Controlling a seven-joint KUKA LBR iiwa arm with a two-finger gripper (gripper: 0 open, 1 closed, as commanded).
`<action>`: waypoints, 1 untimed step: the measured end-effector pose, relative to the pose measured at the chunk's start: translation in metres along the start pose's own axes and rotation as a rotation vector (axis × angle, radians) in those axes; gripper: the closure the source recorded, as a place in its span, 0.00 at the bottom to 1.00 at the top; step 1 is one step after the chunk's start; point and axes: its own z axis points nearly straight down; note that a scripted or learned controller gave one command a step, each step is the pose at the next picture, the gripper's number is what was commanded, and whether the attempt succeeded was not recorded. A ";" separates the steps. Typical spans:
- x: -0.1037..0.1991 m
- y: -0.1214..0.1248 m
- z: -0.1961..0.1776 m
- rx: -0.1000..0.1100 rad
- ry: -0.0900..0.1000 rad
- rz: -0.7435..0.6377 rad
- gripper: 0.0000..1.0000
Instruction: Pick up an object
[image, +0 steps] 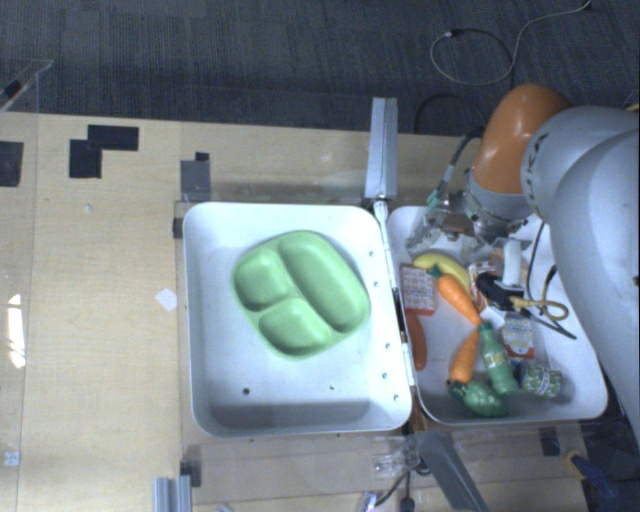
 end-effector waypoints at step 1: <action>0.002 0.003 -0.014 -0.009 0.002 -0.004 1.00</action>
